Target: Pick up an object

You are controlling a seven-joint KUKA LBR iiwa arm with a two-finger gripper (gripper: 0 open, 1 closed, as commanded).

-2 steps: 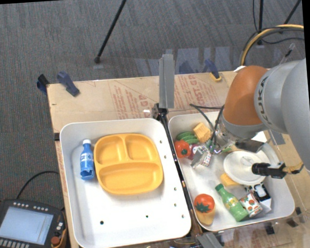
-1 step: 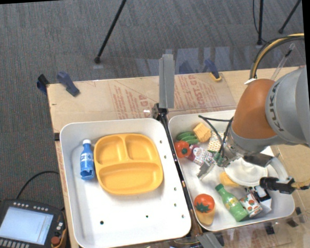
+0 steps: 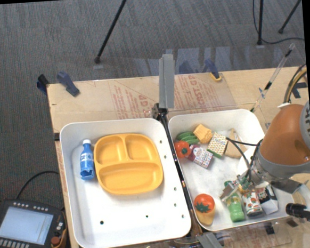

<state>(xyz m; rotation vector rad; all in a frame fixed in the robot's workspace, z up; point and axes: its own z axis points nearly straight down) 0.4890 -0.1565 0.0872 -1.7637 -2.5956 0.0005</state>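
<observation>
Grey carpet behind, tripod legs at the back, plywood bench [image 3: 115, 100] in front.

Far left of the gripper [image 3: 236, 186], off the bench: teach pendant [image 3: 24, 227].

Well left of the gripper, in the left bin [image 3: 73, 207]: blue bottle [image 3: 86, 158] lying right beside a yellow divided plate [image 3: 128, 163].

Across the divider, in the right bin [image 3: 218, 113]: red tomato [image 3: 182, 148], tan block [image 3: 202, 133] and checkered box [image 3: 217, 143], all left of and beyond the gripper. Nearer, to its left: a second tomato toy [image 3: 204, 202] against the front wall.

Just in front of the gripper, crowded together: green bottle [image 3: 236, 211] and small can [image 3: 252, 204].

Gripper low over that front cluster. Cannot tell whether apart or together, and nothing seen held.

Likely step: reaching down, before any grasp.

Next move probably calls for settling on one item, most likely the green bottle or the can, then closing squarely and lifting straight up. Neighbours touching, so risk of a nudge or a pinched pair.
</observation>
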